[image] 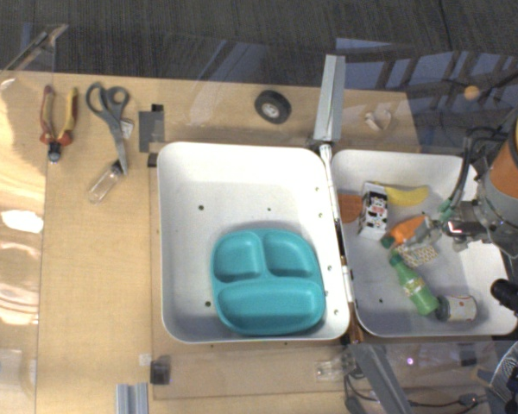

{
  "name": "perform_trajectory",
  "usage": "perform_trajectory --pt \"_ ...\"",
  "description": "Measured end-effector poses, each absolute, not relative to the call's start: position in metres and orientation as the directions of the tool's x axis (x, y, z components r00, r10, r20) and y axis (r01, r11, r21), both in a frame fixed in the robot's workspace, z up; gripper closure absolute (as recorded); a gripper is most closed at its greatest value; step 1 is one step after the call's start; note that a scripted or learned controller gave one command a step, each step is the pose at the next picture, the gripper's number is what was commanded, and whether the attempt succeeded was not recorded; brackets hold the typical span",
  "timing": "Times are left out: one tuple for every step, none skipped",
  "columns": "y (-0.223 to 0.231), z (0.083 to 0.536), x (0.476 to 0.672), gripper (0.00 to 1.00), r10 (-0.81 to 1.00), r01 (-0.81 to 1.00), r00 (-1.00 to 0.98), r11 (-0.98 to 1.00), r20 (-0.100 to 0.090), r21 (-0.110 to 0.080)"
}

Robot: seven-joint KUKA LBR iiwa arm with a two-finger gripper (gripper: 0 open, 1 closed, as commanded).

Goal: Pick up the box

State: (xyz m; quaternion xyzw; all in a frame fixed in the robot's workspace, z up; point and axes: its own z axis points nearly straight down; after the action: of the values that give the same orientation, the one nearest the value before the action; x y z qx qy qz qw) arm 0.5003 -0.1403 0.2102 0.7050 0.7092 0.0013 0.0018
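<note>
i see the box [375,209], white with dark print, lying near the upper left corner of the right bin [492,324], beside a yellow banana-shaped item [408,196] and an orange piece [407,228]. my pincer [435,228] hovers low in that bin, just right of the box, but i cannot tell its state. a green bottle [413,286] lies below it. the left bin [181,231] holds a teal divided tray [268,280].
</note>
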Motion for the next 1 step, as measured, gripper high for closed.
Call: perform_trajectory --pt "-0.1375 0.1108 0.5786 0.00 0.989 0.989 -0.147 0.147 -0.016 0.034"
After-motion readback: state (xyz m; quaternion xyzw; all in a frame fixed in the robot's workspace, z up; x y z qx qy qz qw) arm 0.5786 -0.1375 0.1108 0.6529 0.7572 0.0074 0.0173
